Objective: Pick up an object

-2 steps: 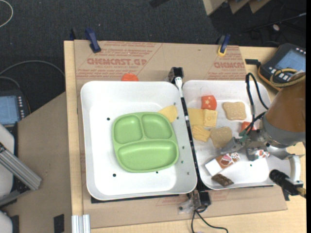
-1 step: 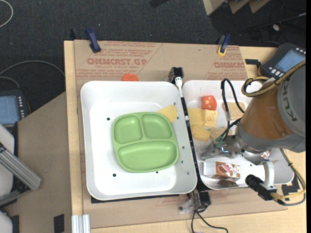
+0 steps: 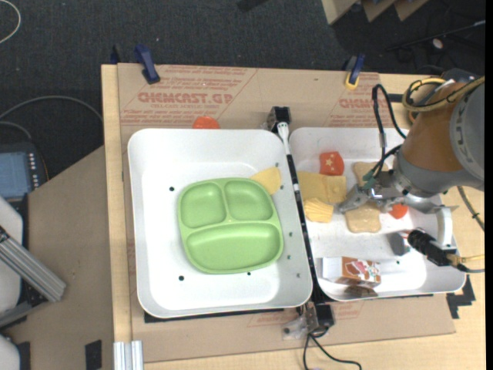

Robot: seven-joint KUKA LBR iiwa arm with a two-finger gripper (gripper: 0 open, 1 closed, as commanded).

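Note:
My gripper (image 3: 357, 200) hangs low in the right bin (image 3: 431, 282), near its middle, just above a tan bread-like piece (image 3: 363, 221). Left of it lie a pale yellow slab (image 3: 320, 184) and a smaller yellow chunk (image 3: 317, 210). A red piece (image 3: 331, 163) sits toward the bin's far side. A small red-orange bit (image 3: 398, 211) shows right beside the wrist. Whether anything is between the gripper's tips is hidden from this angle.
A printed brown-and-white packet (image 3: 360, 270) lies at the right bin's near edge. The left bin (image 3: 154, 268) holds a green divided plate (image 3: 229, 223) and a yellow wedge (image 3: 268, 179). An orange thing (image 3: 205, 122) rests on the cardboard behind the left bin.

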